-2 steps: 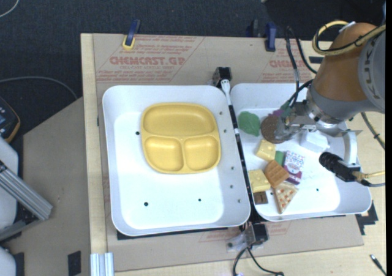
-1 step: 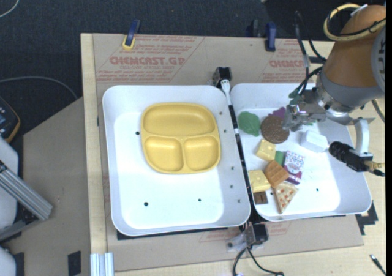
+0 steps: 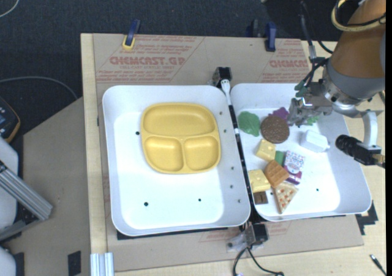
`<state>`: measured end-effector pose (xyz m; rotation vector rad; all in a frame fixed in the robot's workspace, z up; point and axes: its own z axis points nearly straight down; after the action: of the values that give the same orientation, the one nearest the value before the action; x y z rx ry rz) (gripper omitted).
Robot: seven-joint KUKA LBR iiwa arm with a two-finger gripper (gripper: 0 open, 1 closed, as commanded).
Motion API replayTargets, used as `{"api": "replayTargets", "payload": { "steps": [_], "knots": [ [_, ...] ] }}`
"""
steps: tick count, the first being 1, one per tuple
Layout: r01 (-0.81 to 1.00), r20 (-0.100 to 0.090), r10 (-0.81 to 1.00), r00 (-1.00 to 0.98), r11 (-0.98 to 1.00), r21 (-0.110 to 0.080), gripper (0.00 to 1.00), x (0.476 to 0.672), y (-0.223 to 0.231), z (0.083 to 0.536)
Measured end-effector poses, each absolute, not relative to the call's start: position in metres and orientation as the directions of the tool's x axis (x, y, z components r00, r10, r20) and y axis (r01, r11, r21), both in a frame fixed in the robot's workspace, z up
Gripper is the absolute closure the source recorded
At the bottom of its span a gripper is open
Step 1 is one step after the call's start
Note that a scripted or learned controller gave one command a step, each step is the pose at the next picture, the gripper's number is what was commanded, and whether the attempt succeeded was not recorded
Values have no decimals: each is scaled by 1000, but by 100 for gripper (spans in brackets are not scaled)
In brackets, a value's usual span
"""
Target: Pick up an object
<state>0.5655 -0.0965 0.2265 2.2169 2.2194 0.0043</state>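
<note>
Honestly, I couldn't tell how the gripper (image 3: 298, 111) was set above the right bin's (image 3: 343, 204) far edge, so I favoured the isolated white block (image 3: 315, 141).

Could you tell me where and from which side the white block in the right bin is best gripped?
The white block lies flat and apart from the toy food pile, with bare bin floor around it. I'd bring the hand straight down from above and close across its shorter width, probably the easiest span to fit.
</note>
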Motion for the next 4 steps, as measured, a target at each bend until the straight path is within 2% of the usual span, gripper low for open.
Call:
{"api": "replayTargets", "payload": {
  "steps": [1, 2, 3, 4],
  "knots": [
    [1000, 0, 1000, -5, 5, 5, 100, 609, -66, 225],
    [1000, -1, 1000, -3, 4, 6, 100, 652, -63, 215],
    [1000, -1, 1000, -1, 1, 6, 100, 651, -62, 236],
    [1000, -2, 1000, -1, 1, 4, 100, 652, -64, 235]
  ]
}}
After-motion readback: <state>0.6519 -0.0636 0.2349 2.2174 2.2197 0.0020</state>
